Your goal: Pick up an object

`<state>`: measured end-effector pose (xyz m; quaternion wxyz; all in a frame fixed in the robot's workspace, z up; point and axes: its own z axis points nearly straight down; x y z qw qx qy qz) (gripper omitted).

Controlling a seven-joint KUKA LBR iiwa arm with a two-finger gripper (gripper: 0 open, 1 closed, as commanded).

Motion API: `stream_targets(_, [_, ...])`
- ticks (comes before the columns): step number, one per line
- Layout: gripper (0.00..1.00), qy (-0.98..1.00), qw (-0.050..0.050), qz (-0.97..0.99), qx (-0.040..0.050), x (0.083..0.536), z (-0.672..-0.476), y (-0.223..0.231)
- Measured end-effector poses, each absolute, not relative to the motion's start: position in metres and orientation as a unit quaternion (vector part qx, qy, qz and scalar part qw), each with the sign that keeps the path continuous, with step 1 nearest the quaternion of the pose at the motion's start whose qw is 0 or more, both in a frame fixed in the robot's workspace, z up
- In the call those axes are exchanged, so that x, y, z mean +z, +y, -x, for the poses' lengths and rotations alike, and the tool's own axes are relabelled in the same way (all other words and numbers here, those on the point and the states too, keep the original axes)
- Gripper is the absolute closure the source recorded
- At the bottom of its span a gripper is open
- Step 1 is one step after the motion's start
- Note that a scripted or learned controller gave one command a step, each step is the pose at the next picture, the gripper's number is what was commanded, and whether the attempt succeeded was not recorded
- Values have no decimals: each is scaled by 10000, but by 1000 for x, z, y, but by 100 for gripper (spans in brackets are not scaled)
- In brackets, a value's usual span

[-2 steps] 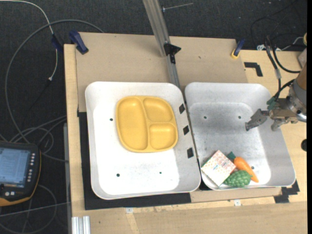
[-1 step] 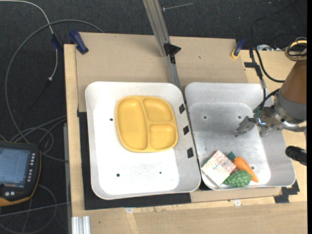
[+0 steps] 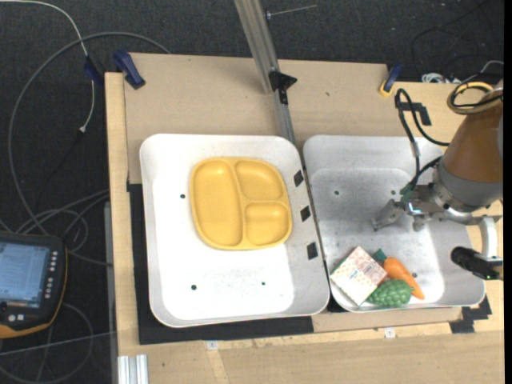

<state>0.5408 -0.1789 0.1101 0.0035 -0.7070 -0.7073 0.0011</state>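
- The gripper (image 3: 398,213) is over the right bin (image 3: 344,162), about the middle of it, and its two fingers are spread apart with nothing between them.
- I judge the step to be the approach: the fingers are free and no object is taken yet.
- The objects lie together at the near edge of the right bin, below the gripper in the view and apart from it.
- The small printed box (image 3: 359,275) is the nearest to the gripper; it lies tilted, touching the carrot (image 3: 399,273) on its right side.
- The green bumpy piece (image 3: 391,294) lies just under the carrot and seems to touch both neighbours.
- The next move, I think, calls for travelling toward the near edge, choosing one piece, and going down with the fingers on both sides of it.
- The crowding may be a difficulty, because a finger could land on a neighbour.
- Count in the right bin: one box, one carrot, one green piece, so three objects.
- The left bin (image 3: 164,238) holds one yellow divided plate (image 3: 238,202) with three compartments.
- Two bins stand side by side on the bench (image 3: 200,94).
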Motion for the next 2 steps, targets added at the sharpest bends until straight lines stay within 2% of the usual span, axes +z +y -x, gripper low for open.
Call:
stream_targets(1, [100, -7072, 4, 7070, -10, 124, -543, -179])
stream_targets(2, [100, -7075, -27, 7068, -13, 168, -543, -181])
